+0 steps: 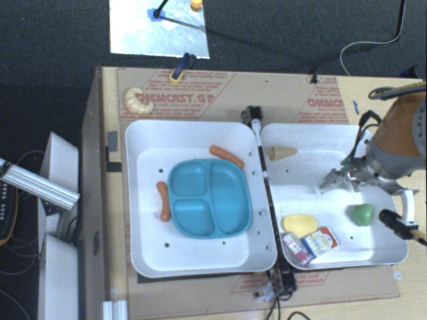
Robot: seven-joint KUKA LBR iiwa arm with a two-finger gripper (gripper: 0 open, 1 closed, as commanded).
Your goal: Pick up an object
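The gripper (331, 181) hangs over the right bin (313, 199), just above the yellow lemon (299, 224), fingers spread apart and holding nothing between them.

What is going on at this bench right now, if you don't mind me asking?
The arm's gripper hangs over bare floor in the right bin, holding nothing. Near it lie a green object, a yellow object, a small packet and a cone. The left bin holds a blue divided plate and two sausages.
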